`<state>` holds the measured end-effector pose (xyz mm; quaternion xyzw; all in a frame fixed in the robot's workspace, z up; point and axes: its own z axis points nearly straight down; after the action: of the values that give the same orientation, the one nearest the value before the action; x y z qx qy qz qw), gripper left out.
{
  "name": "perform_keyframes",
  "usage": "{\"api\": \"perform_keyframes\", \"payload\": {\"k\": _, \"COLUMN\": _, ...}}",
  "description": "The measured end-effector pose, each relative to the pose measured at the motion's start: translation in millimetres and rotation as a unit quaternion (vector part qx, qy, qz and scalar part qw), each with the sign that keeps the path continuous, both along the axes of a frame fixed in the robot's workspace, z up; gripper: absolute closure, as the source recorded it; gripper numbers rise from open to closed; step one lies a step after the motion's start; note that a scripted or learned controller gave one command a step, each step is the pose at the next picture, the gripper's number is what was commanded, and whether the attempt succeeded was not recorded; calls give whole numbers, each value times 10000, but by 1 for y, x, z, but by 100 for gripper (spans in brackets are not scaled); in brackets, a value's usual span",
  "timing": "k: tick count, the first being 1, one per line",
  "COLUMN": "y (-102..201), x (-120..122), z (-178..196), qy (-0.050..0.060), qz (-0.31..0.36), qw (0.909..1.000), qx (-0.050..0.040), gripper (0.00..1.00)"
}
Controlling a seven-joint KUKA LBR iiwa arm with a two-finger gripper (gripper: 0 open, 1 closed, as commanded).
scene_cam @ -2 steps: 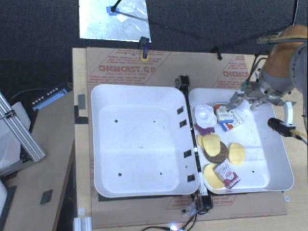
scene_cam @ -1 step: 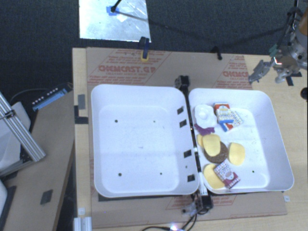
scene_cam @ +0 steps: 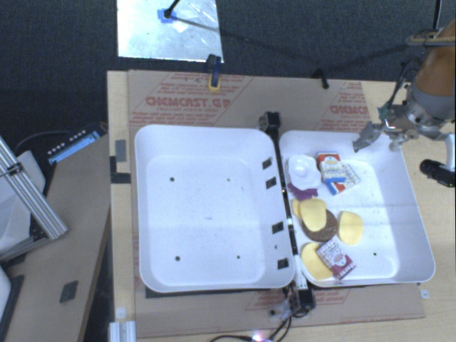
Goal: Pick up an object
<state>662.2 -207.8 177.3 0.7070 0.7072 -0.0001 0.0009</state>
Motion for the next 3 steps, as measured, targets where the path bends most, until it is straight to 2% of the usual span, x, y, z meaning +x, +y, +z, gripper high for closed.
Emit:
{"api": "perform_keyframes", "payload": {"k": 1, "y": 66, "x": -6, "z": -80, "qy": -50, "qz": 29, "qw": 10000, "qx": 6, "gripper": 0}}
{"api": "perform_keyframes", "payload": {"k": 2, "y": 39, "x": -22, "z": -87, "qy": -69, "qz": 13, "qw": 10000, "qx": 1, "gripper": 0}}
{"api": "perform_keyframes", "payload": {"k": 3, "y": 0, "x": -57, "z": -50, "qy": -6, "qz": -13, "qw": 10000, "qx": -5, "gripper": 0}}
